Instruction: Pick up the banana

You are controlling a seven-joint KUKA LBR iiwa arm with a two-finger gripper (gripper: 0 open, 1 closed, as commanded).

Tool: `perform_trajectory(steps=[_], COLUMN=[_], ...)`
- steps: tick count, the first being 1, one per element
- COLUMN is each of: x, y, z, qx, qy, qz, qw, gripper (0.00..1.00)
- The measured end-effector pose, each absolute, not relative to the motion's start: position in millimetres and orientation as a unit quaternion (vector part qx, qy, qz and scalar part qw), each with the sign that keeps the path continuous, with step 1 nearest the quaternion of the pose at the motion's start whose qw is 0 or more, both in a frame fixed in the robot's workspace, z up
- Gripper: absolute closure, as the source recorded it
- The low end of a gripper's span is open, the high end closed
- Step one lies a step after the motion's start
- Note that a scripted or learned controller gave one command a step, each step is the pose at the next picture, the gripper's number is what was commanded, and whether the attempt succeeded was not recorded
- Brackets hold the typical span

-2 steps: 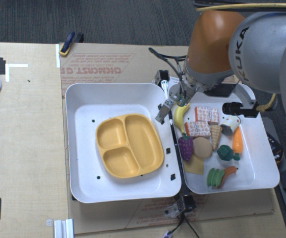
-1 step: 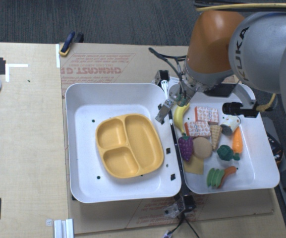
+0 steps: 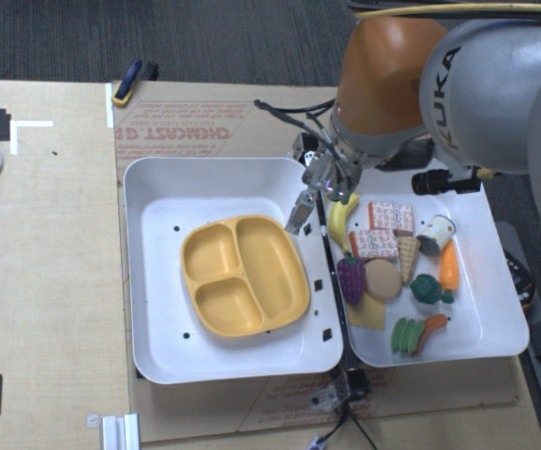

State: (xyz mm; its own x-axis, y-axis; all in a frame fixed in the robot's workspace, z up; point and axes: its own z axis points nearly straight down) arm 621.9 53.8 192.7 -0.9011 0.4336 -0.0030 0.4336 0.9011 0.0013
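1. Camera view: the arm (image 3: 458,73) reaches in from the right and its gripper (image 3: 322,190) hangs over the shared edge between the 2 white bins, at the back of the right bin (image 3: 495,345).
2. The banana (image 3: 338,221) lies in the right bin, at its back left corner, right against the wall next to the left bin (image 3: 148,279). Its upper end sits directly under the gripper's metal parts.
3. I cannot tell whether the fingers are spread, pressed together or pinching anything; dark cables and bright metal blur together there. 1 shiny piece points down over the left bin's edge, beside the banana.
4. The banana appears to rest on the bin floor among the other toy food: grapes (image 3: 351,279) just in front of it, wafer blocks (image 3: 390,217) to its right.
5. Judgement: the approach looks done, the grasp is unconfirmed, and the lift has not happened. What is left is a firm grip on the banana and raising it clear.
6. The yellow plate (image 3: 244,275) with 3 sections sits in the left bin.
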Motion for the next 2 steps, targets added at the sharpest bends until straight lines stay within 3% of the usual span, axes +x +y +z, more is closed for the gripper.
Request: perform_trajectory(steps=[1, 2], x=[555.0, 592.6], y=[27, 25], z=[197, 192], qx=[0.063, -0.074], qy=[0.998, 0.997], qz=[0.0003, 0.0003], qw=[0.001, 0.002], gripper=[0.00, 0.00])
